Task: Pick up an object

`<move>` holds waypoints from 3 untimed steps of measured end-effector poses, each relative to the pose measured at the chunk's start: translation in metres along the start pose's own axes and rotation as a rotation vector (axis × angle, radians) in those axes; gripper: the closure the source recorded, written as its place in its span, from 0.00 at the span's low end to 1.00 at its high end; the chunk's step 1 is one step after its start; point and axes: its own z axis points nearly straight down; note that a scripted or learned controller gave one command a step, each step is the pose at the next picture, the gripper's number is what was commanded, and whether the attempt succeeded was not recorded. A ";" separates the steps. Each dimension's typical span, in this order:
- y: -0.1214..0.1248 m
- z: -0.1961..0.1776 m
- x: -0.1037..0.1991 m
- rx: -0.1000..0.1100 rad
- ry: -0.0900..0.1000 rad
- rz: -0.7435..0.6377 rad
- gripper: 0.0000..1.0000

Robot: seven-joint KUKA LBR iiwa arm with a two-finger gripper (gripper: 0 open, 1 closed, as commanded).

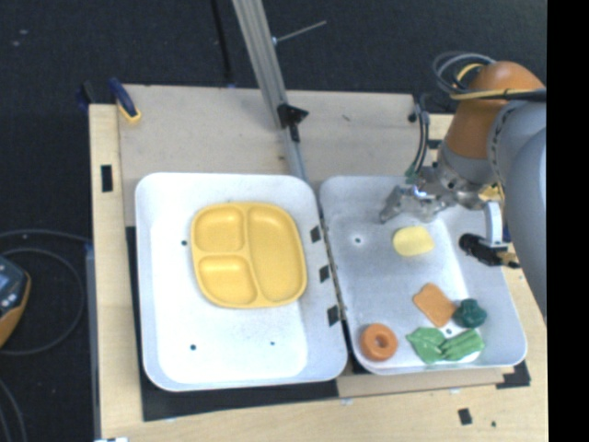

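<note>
the fingers hang spread and empty near the far edge of the right bin, just beside the yellow lump; it seems the approach step, next lowering over it and closing.

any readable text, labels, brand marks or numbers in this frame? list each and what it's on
None can be read.
Yellow divided tray: plain, no print.
Toy items in the right bin, the yellow piece, orange ring, orange block and green pieces: no markings.
Arm's orange band and claw: no legible label.
Dark device at the left edge: too blurred to tell.
</note>
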 end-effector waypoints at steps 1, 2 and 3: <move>0.002 -0.016 -0.002 -0.009 -0.005 -0.002 1.00; 0.010 -0.063 -0.001 -0.008 0.000 0.001 1.00; 0.010 -0.113 0.006 -0.009 0.000 0.000 1.00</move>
